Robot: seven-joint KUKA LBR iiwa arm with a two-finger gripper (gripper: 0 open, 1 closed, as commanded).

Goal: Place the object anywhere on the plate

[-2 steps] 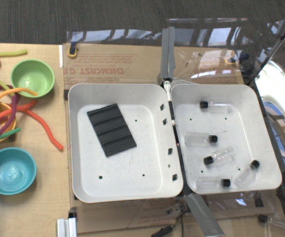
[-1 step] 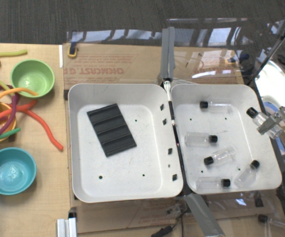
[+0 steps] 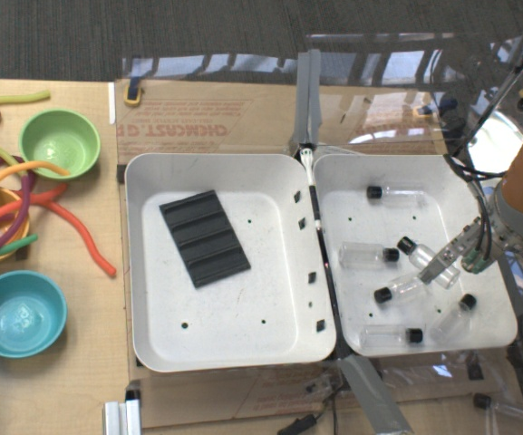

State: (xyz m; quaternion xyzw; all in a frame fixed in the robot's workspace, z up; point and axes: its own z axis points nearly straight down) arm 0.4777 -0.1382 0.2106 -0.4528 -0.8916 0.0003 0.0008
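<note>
A black ribbed plate lies flat in the left bin, towards its back left. Several clear vials with black caps lie in the right bin: one at the back, one at the left, one along the front. My gripper reaches in from the right and hangs low over the middle of the right bin. Its tip is right at a vial with its cap pointing back left. Another vial lies just in front of the tip. Whether a vial is gripped is unclear.
One more vial lies by the right bin's front right corner. On the wooden table to the left stand a green bowl, a teal bowl and coloured rubbery strips. Cardboard lies under both bins.
</note>
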